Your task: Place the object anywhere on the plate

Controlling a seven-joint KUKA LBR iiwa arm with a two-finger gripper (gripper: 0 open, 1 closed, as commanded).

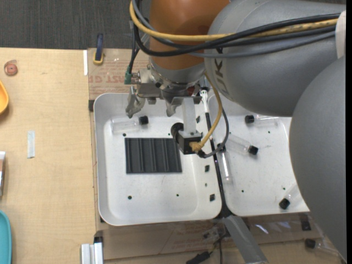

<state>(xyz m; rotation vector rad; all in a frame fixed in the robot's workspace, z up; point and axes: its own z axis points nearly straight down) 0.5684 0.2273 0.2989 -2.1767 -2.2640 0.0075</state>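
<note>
My gripper (149,110), fingers spread and holding nothing, hovers above the dark ribbed plate (153,155), which lies just below it.

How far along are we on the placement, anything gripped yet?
Nothing looks placed yet. The gripper hangs over the back of the left bin, fingers apart, nothing between them. The dark ribbed plate lies in that bin with nothing on it. Still left: grasping the object and setting it on the plate.
</note>
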